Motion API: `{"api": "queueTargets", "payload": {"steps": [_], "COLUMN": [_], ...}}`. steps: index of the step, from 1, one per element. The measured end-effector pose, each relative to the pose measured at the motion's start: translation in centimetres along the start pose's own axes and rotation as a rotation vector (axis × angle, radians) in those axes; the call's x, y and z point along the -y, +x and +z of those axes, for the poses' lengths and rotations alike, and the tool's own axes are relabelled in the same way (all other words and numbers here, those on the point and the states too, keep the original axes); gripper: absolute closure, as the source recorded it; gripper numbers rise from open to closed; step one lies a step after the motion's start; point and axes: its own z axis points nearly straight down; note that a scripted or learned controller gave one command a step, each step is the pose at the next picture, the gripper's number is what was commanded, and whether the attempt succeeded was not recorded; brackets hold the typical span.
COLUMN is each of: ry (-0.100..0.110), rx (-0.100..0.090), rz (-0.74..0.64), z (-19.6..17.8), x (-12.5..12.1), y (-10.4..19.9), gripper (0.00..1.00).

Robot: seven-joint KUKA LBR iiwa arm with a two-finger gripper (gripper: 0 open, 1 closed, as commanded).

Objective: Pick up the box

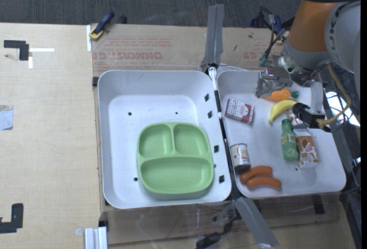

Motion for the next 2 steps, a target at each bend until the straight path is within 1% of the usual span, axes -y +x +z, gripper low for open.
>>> {"api": "queueTargets", "payload": {"steps": [1, 2], "ry": [0.001, 0.001], "rx": [0.001, 0.001], "rz": [0.05, 0.051], "z": [0.08, 0.07], "x": [-2.25, -2.25], "y": [1.02, 1.02], "gripper": [1.0, 0.0]}}
